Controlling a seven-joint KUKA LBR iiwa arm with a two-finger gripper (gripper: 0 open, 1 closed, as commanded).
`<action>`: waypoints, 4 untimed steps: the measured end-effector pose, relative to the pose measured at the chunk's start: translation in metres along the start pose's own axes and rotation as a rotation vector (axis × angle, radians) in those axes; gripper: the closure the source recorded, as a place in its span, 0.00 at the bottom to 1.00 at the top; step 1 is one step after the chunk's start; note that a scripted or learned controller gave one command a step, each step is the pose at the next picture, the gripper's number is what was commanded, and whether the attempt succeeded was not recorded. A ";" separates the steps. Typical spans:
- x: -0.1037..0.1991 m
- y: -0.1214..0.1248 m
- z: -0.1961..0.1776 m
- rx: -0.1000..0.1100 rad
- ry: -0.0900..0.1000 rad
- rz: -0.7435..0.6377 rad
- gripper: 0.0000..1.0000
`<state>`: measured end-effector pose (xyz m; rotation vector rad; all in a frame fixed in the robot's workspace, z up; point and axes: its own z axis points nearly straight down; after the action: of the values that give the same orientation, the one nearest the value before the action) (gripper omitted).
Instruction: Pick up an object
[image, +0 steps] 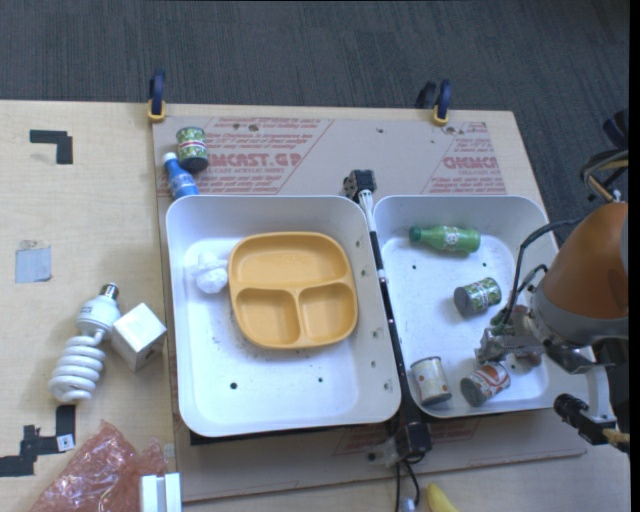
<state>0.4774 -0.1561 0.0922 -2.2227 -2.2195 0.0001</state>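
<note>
Two white bins sit side by side on a printed cardboard sheet (330, 140). Left bin (200, 390): a yellow three-compartment tray (293, 288), tilted slightly, with a small white crumpled object (210, 275) touching its left edge. Right bin (400, 240): a green bottle (446, 238) lying on its side near the back wall; a green-labelled can (477, 295) lying tilted at mid-bin; a white-labelled can (431, 381) near the front left corner; a red-and-white can (486, 384) lying on its side near the front wall, just right of the white-labelled one.

Arm enters from the right, orange band (595, 265) above the wrist. Gripper (507, 350) is low in the right bin's front right part, directly above and touching or nearly touching the red-and-white can. Finger spacing cannot be made out; contact with the can cannot be confirmed, and no object is visibly held.

Outside the bins: a small green-labelled can (191, 147) and a blue bottle (181, 180) on the cardboard at back left. On the bench to the left, a spiral light bulb (82, 353) beside a white cube (138, 335); red crinkled plastic (100, 472) at the front left.
</note>
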 end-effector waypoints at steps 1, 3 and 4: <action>0.035 0.057 -0.047 -0.002 -0.001 -0.001 0.00; -0.019 0.040 0.000 0.000 0.000 0.000 0.00; -0.014 0.093 -0.001 -0.001 -0.001 -0.004 0.00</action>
<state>0.5703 -0.1698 0.0929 -2.2199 -2.2249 -0.0003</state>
